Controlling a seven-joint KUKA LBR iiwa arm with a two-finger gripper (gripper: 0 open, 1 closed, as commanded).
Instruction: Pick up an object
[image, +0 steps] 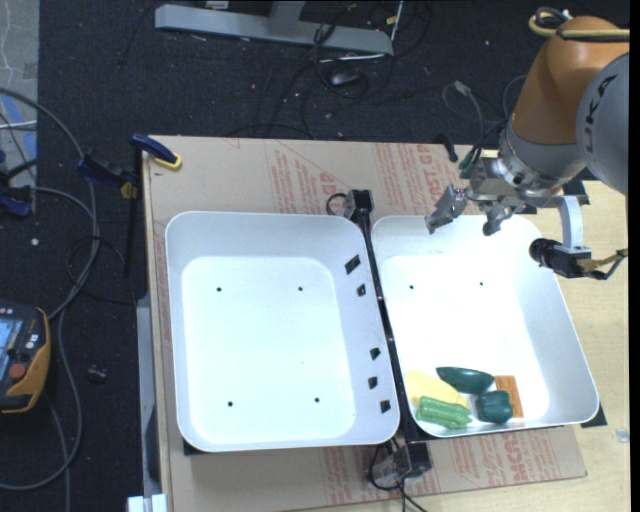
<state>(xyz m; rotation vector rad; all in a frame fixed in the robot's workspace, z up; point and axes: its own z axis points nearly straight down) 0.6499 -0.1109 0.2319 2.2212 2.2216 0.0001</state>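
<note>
The gripper (466, 216) is seen above the far edge of the right bin (560, 310), its fingers spread apart with nothing between them; the arm (560, 90) enters from the right. The objects (a green cylinder (443, 412), a dark green piece (465, 379), a teal block (493, 405), a yellow item (425, 386) and an orange one (508, 386)) are clustered in that bin's near corner, well apart from the gripper; the left bin (190, 330) is shown alongside.

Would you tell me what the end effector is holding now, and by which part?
Nothing: the end effector hangs open above the right bin's far edge.
</note>
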